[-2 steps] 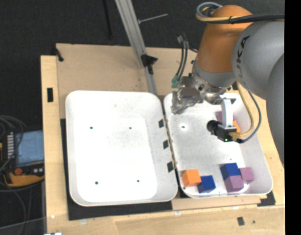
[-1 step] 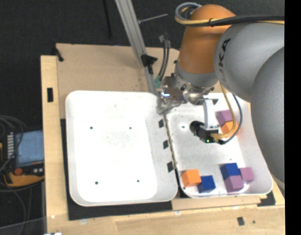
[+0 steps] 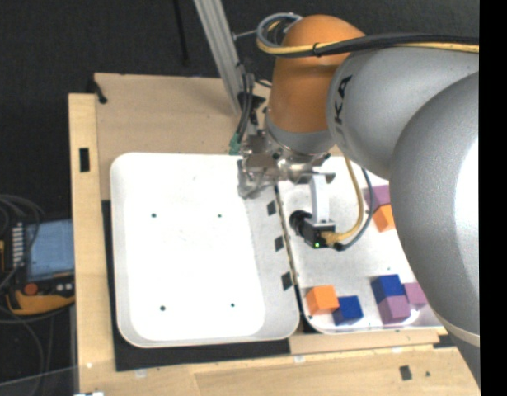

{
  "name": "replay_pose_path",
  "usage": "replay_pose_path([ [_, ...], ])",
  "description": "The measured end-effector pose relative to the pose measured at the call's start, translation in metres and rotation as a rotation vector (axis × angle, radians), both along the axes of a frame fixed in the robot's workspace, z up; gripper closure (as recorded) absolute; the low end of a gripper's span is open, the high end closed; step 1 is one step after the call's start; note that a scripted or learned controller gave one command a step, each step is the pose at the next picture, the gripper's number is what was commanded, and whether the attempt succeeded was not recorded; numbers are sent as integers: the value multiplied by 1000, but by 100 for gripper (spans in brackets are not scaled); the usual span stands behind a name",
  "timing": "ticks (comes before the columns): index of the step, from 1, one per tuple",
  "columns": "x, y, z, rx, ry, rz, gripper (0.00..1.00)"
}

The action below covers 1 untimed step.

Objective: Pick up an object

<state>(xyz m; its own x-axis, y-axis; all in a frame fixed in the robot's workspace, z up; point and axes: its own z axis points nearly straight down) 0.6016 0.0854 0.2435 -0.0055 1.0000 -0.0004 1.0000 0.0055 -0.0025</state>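
My gripper (image 3: 251, 176) hangs over the far end of the divide between the two bins, at the top right corner of the left bin (image 3: 133, 221). Nothing shows in its grasp. The right bin (image 3: 364, 327) holds several small blocks. An orange block (image 3: 322, 299) and a blue block (image 3: 349, 309) lie at its near left. Another blue block (image 3: 388, 286) and a purple block (image 3: 393, 308) sit just right of them. A pink block (image 3: 377, 195) and an orange block (image 3: 384, 218) peek out beside the arm, which covers much of the right bin.
The big grey arm (image 3: 418, 147) with its orange band (image 3: 307, 73) spans the upper right. A metal rail (image 3: 220, 40) slants up behind the gripper. A blue handheld device (image 3: 47, 250) with cables lies off the bench at left.
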Motion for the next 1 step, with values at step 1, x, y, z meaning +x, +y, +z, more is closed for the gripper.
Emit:
replay_pose_path([
  [1,0,-2,1,1,-1,-4,0],
])
